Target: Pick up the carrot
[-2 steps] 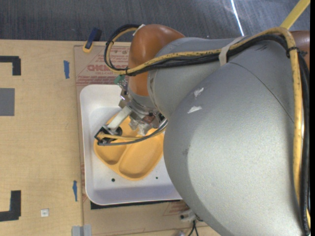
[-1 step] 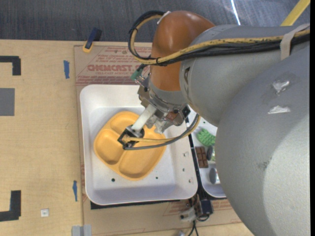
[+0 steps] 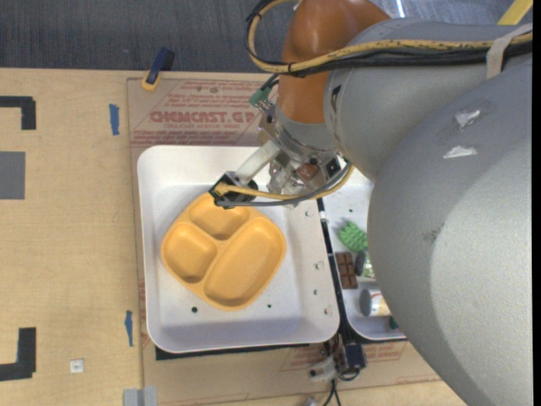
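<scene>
**Carrot out of plain sight, gripper above the plate's upper edge**

The yellow plate (image 3: 224, 256), a divided dish, lies in one white bin (image 3: 161, 328) and serves as the marker for everything here. The gripper (image 3: 292, 174) hangs just past the plate's upper right edge, close over the bin floor. It is seen from above and behind the wrist, so I cannot tell whether it is wide or narrow, and nothing can be seen held in it.

Right of the plate, across the wall between the bins, lies the second bin (image 3: 359, 197). A green knobbly piece (image 3: 352, 236) sits level with the plate's middle. A brown block (image 3: 347, 269) is just below it, and a small grey thing (image 3: 369, 301) lies lower again, level with the plate's lower edge. The grey arm (image 3: 439, 142) covers the rest of that bin.

I cannot place the carrot with certainty. A small orange scrap (image 3: 391, 321) peeks out at the arm's edge, right of the plate and just beside the grey thing. It may be the carrot's end, but too little shows to be sure, and its long axis cannot be read.

My judgement is that the carrot lies in the second bin, on the far side of the gripper from the plate. The coming move would then be a shift away from the plate, across the wall, before any descent.
</scene>
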Robot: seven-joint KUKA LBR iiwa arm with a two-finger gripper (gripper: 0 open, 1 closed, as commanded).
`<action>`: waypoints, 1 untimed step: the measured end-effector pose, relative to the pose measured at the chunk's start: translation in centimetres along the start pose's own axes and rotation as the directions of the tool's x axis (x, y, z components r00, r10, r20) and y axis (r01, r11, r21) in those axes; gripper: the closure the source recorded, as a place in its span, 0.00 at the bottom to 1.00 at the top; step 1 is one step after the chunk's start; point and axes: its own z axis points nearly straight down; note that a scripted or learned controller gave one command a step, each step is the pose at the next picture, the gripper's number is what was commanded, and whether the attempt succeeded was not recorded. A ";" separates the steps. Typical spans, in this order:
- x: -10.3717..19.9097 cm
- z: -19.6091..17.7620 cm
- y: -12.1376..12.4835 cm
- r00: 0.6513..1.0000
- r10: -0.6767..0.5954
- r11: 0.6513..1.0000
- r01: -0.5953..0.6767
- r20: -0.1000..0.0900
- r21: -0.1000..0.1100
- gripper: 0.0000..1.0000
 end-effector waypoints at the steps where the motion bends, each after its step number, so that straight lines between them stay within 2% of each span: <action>1: 2.1 5.7 -5.2 0.987 0.159 0.987 -0.159 0.001 0.002 1.00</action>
